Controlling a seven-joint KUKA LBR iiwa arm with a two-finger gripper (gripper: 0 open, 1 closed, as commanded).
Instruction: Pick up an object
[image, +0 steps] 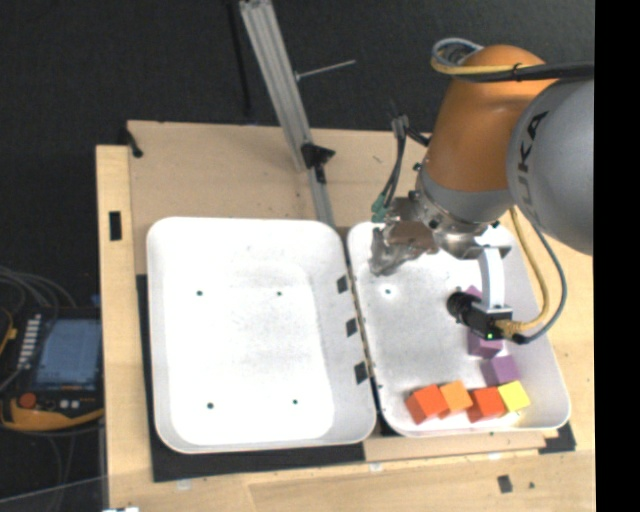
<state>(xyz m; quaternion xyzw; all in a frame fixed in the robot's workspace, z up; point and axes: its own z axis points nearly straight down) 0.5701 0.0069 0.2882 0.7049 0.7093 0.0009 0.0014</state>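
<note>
Camera view: gripper (385, 262) hovering at right bin (420, 310) upper left, finger state unclear, blocks (465, 400) sitting lower right

The arm (520, 120) is cut off at the picture's top and right. Its wrist covers the twelve o'clock rim of the right bin (400, 340), and the gripper (385, 255) below it is too blurred to make out. A purple block (487, 347) is half hidden behind a black fitting (475, 312) on the arm. At nine o'clock, a blue-screened device (65, 360) blurs into shadow. The tabletop (200, 170) runs off the bottom edge.
</note>
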